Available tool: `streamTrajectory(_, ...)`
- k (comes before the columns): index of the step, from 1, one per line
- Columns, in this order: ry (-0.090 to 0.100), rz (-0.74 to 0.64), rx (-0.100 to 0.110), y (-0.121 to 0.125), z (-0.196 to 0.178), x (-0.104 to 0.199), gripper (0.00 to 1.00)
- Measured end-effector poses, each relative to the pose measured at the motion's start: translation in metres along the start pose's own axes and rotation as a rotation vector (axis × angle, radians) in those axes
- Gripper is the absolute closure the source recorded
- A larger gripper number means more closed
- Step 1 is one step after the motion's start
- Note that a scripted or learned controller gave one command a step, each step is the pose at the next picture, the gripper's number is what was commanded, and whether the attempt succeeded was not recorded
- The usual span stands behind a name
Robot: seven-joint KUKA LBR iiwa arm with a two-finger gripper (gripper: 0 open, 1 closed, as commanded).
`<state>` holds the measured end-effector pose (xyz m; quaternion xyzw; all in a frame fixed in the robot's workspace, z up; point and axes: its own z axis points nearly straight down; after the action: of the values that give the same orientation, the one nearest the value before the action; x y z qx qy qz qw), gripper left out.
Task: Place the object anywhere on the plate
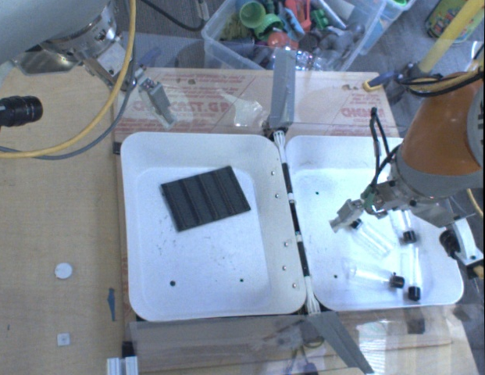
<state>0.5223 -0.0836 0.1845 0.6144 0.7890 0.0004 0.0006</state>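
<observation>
A dark grey ribbed plate [205, 198] lies flat in the left bin [148, 287], toward its back. Several clear tubes with black caps lie in the right bin [320, 170]: one tube [374, 242] just right of the gripper, one [371, 275] near the front wall, and one [413, 270] at the front right. My gripper [346, 216] hangs low over the middle of the right bin, pointing left, just left of the nearest tube. I see nothing clearly held in it. The arm's orange band [441, 135] rises behind it.
A clear tub of colourful toys [304, 14] stands behind the bins. Yellow and black cables [109, 116] trail over the bench at the left, by another robot's base [47, 14]. A grey divider strip [283, 92] stands between the bins at the back.
</observation>
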Motion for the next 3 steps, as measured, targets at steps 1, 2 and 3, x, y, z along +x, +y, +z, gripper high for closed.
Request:
streamTrajectory(1, 0.0, 0.0, 0.0, 0.0, 0.0, 0.0, 0.0)
streamTrajectory(2, 0.0, -0.052, 0.0, 0.099, 0.0, 0.025, 0.0)
streamTrajectory(3, 0.001, 0.459, 0.007, 0.072, 0.0, 0.1, 0.0)
